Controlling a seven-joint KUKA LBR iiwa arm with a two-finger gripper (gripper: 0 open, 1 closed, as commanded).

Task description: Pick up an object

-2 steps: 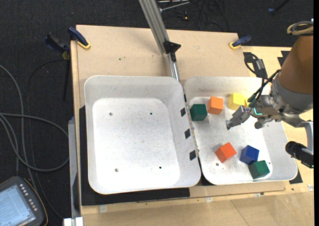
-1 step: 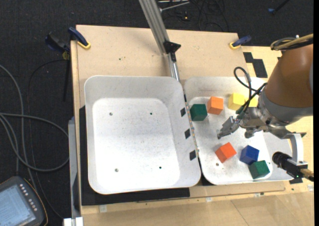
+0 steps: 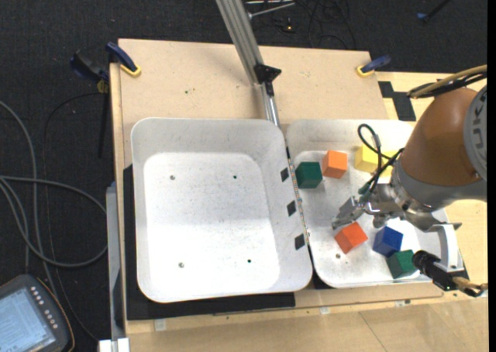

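Camera view: the worktop (image 3: 201,79) carries two white bins side by side; the left bin (image 3: 155,149) fills the middle of the frame; the right bin (image 3: 325,269) lies at the lower right and holds all the blocks. The arm (image 3: 446,149) enters from the right edge, its orange band over the bin's right half; the jaws (image 3: 350,211) hang low near the middle of the right bin, just above the orange-red block (image 3: 351,236); whether they touch it cannot be told.

State of the jaws: thin metal parts show at the tip, but how far apart they stand cannot be told; nothing is visibly held between them.

Candidate objects: a green block (image 3: 309,174) and an orange block (image 3: 336,163) sit at the upper left of the right bin; a yellow block (image 3: 364,159) lies just right of them, partly covered by a black cable (image 3: 370,141); a blue block (image 3: 388,239) and a dark green block (image 3: 401,263) lie near the lower right corner.

Progress, as a judgement: the approach looks complete, with the orange-red block the likely target; closing, gripping and lifting remain; every block rests on the bin floor.

Hidden or unclear: the arm covers the right bin's right part; the wrist body masks the jaw mounts; the yellow block's outline is cut off.
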